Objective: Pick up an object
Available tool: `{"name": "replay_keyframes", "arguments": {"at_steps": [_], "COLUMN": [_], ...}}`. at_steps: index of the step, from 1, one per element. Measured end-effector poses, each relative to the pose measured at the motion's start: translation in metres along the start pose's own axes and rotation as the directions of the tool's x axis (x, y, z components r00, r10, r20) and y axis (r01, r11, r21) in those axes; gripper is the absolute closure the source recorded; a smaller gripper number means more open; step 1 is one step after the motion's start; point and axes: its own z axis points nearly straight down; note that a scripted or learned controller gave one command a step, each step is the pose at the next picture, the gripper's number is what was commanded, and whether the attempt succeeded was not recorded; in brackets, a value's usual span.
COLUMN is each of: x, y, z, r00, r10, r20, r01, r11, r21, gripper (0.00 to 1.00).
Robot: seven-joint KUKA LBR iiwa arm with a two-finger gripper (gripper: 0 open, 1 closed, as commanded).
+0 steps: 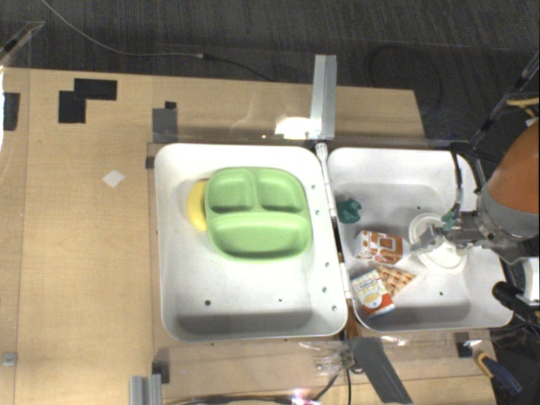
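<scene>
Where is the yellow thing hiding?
The yellow object lies in the left white bin, tucked partly under the left edge of the green divided plastic plate.

A: yellow thing [196,207] in the left bin — mostly tucked under the green tray [256,212], can't tell what it is.
B: same with the pincer [432,236] — too blurry, arm [515,188] cut off right.

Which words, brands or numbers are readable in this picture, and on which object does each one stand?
No text can be read.
Orange and white packet in the right bin: printed, but too blurred to read.
Packet with blue and yellow print below it: print too small to read.
Green divided plate in the left bin: no marking seen.
</scene>
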Motion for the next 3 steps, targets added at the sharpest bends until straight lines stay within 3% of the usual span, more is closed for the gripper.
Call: {"name": "replay_keyframes", "arguments": {"at_steps": [1,2,3], "x": [0.013,0.009,0.035], "y": [0.003,0.002,-0.004], "z": [-0.010,-0.010,0.017], "r00": [1.000,1.000,0.981], "r10": [-0.019,-0.013,-0.195], "r20": [-0.019,-0.012,0.012], "r01": [0.019,0.013,0.195], "r11": [1.000,1.000,0.980], "r21": [0.006,0.005,-0.024], "gripper": [1.00,0.00,0.00]}}
